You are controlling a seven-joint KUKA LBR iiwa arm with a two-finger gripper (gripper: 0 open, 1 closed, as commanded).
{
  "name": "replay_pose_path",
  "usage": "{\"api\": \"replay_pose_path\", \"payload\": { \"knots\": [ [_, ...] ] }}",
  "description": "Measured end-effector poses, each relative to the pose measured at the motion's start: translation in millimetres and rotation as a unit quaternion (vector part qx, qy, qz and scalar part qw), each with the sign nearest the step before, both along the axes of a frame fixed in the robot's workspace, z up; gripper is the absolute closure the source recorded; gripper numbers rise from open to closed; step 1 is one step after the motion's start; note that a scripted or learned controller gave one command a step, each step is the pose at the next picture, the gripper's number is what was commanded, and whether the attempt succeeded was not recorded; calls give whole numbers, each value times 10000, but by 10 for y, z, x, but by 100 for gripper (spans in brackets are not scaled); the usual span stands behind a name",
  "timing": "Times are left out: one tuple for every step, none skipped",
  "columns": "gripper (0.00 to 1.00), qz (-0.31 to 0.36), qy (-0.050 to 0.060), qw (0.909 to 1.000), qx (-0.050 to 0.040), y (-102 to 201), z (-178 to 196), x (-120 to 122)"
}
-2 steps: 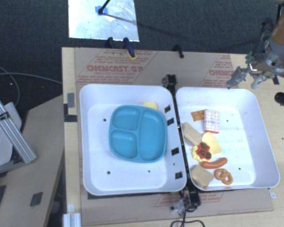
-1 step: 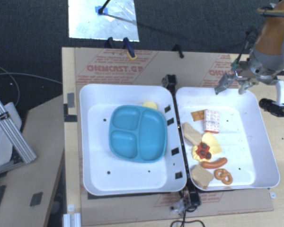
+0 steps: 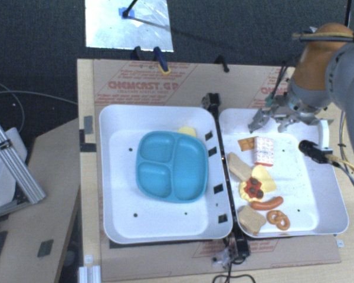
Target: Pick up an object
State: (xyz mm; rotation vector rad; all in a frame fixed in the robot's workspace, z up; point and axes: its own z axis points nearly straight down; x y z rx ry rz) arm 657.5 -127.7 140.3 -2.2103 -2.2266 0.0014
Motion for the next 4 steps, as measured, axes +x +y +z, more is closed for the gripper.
{"api": "replay_pose_path", "payload": {
  "knots": [
    [0, 34, -58, 10000, 10, 999, 477, 134],
    [0, 29, -32, 10000, 17, 1984, 447, 112],
    [0, 11, 27, 10000, -1, 2532, -298, -696],
    [0, 6, -95, 10000, 29, 2759, 1407, -1300]
  ]
}}
